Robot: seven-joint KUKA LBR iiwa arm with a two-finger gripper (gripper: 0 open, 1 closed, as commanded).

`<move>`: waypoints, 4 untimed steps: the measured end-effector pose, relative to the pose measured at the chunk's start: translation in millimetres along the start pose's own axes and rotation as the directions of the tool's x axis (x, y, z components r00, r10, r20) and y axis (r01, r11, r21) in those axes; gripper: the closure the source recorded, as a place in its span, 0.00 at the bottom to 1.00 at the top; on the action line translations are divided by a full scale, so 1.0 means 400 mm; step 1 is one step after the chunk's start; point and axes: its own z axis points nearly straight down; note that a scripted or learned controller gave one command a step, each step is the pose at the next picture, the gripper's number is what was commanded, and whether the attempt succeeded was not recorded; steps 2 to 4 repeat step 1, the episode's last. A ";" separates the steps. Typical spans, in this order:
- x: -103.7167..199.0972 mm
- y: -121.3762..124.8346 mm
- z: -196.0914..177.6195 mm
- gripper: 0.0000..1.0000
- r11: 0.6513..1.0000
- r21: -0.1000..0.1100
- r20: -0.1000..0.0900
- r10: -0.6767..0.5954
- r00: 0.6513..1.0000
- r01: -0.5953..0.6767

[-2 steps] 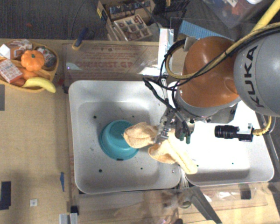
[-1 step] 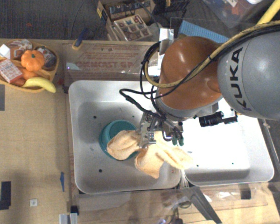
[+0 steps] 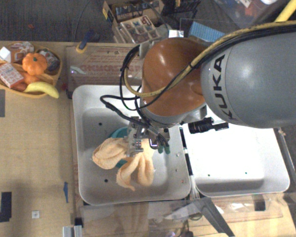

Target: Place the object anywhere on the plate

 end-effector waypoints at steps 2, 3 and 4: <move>-0.001 0.000 -0.001 0.00 1.000 0.000 0.001 0.001 1.000 -0.001; -0.001 0.000 -0.001 0.00 1.000 0.000 0.001 0.001 1.000 -0.001; -0.001 0.000 -0.001 0.00 1.000 0.000 0.001 0.001 1.000 -0.001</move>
